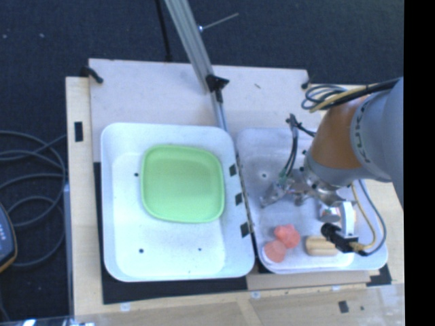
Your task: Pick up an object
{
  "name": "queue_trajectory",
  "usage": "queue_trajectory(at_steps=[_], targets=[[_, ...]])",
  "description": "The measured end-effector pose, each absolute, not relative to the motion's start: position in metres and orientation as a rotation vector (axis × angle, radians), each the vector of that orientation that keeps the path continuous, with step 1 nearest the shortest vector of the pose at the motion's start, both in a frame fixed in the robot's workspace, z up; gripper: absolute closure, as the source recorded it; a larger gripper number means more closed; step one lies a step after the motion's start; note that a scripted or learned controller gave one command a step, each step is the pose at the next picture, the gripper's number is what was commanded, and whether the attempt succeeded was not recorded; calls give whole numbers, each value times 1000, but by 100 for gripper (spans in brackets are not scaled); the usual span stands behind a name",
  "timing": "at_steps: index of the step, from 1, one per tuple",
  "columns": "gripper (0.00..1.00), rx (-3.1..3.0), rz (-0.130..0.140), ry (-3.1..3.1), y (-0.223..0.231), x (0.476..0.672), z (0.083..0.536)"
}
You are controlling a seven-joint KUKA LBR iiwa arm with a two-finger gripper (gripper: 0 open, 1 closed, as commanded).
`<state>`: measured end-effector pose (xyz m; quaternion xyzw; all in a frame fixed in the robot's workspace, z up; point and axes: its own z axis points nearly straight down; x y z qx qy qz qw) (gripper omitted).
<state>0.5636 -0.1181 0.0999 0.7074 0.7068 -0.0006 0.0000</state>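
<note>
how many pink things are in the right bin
2. One pink piece lies near the front of the right bin; the other pink piece sits just in front-left of it, touching. The arm may hide more.

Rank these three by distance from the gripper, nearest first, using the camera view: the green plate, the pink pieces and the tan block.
Measured from the gripper in the right bin:
1. Pink pieces, just below it near the front wall.
2. Tan block, front of that bin, slightly farther; close to the pink pieces.
3. Green plate, clearly farthest, in the left bin.
</note>
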Motion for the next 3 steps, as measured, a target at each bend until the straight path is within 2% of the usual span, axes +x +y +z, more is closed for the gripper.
queue_trajectory(at_steps=[1, 3], targets=[[100, 2222, 4, 2219, -118, 565, 112], [100, 2219, 5, 2219, -110, 563, 202]])
